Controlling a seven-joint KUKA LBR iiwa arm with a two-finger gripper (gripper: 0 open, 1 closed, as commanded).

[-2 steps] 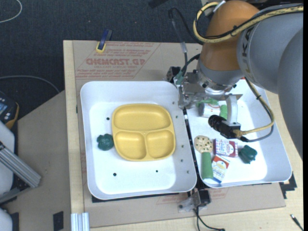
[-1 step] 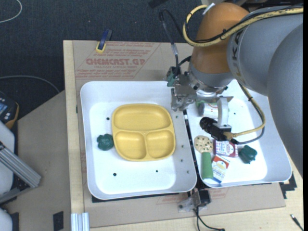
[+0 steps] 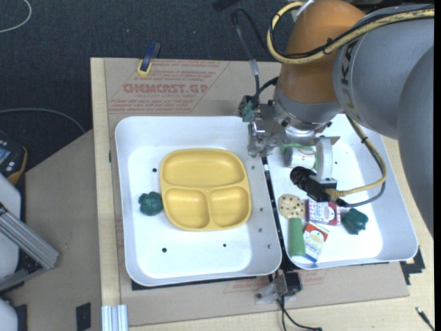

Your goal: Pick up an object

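A: In the right bin (image 3: 386,236), lower centre of the frame, the pickable things are clustered: a cookie (image 3: 290,205), a green tube (image 3: 296,237), a red packet (image 3: 322,213) and a green lump (image 3: 355,220)

B: The jaws (image 3: 303,158) are hidden under the wrist; their state cannot be told. The lump, nearest open floor, should be favoured, and the bin's dividing wall avoided

A yellow divided plate (image 3: 204,188) is lying in the white left bin (image 3: 131,247) beside a dark green lump (image 3: 150,203). In the white right bin (image 3: 396,233) are showing a tan, dark-speckled disc (image 3: 290,205), a green stick (image 3: 296,236), red-and-white packets (image 3: 320,214) and a green piece (image 3: 355,220).
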